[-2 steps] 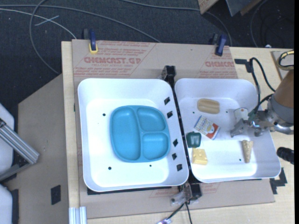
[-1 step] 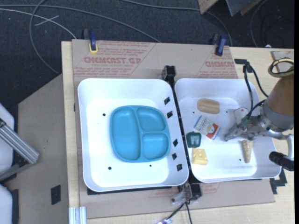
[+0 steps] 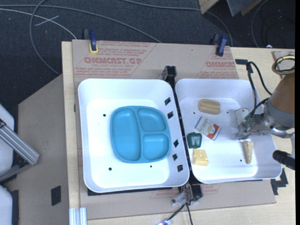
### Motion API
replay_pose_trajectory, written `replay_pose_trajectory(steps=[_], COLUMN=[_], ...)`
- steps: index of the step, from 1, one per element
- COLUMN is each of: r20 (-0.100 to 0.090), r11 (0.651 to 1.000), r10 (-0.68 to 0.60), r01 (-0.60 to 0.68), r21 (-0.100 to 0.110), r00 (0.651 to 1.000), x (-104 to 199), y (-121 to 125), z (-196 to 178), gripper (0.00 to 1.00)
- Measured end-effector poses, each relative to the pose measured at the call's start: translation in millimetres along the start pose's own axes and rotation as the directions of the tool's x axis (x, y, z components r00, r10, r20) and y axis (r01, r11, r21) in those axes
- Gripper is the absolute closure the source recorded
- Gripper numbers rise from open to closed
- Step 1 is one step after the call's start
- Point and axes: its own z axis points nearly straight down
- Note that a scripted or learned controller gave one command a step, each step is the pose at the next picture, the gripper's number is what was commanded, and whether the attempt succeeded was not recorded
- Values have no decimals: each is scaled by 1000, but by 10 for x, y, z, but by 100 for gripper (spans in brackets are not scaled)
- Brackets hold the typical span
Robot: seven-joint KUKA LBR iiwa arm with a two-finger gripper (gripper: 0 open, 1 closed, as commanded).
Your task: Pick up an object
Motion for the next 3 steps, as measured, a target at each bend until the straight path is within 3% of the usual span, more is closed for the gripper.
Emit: replay_pose_trajectory(steps=[1,3], r20=[6,6], r11=[1000,1000], r10=[2,0], r01=[-2,0], r21=[-6,-6], r00=[1000,1000], x=[-58,-60], y=[-63,66], z=[-488,-1405], gripper=[100,100])
